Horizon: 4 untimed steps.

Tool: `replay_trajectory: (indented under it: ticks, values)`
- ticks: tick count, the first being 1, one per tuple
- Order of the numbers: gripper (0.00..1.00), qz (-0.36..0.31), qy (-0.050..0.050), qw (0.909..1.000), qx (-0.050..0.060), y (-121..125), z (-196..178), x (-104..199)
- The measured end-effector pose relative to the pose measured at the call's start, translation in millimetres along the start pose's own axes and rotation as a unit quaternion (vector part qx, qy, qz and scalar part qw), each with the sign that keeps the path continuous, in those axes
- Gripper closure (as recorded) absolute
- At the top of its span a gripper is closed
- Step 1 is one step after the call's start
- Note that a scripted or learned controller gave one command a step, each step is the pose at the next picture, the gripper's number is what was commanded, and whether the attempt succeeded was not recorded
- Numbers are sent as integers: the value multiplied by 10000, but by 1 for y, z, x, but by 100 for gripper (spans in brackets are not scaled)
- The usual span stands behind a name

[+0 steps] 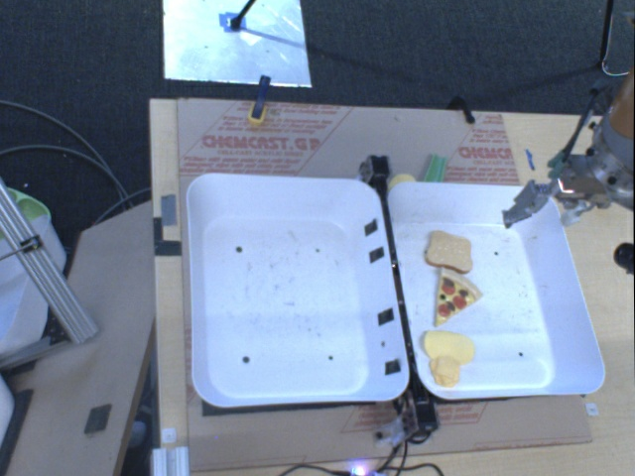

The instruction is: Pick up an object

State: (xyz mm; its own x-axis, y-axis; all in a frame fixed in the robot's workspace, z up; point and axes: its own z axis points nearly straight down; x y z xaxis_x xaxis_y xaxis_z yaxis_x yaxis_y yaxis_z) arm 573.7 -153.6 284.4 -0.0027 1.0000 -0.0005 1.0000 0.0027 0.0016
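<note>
Right bin (pixel 580 296): toast slice (pixel 449 252), pizza wedge (pixel 454 297), yellow piece (pixel 446 352). Toast probably light, stiff (toy food); grip across edges. Gripper (pixel 531 203) above bin's far edge, finger state indiscernible.

tool (pixel 536 204) low at right

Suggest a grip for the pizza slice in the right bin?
The pizza slice lies flat, crust toward the bread slice, tip toward the yellow pieces. Probably best to come straight down and pinch across the two long sides near the wider crust end; those sides look clear of its neighbours.
</note>
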Motion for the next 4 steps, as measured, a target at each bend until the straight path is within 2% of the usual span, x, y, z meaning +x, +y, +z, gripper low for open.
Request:
replay_trajectory:
  ticks: [1, 2, 3, 4]
  values:
    - [0, -28, 18, 10000, 41, 29, 157, 36]
    - [0, -15, 8, 10000, 14, 0, 202, 64]
    - [100, -2, 3, 10000, -11, 2, 189, 63]
    - [100, -14, 7, 10000, -23, -40, 95, 87]
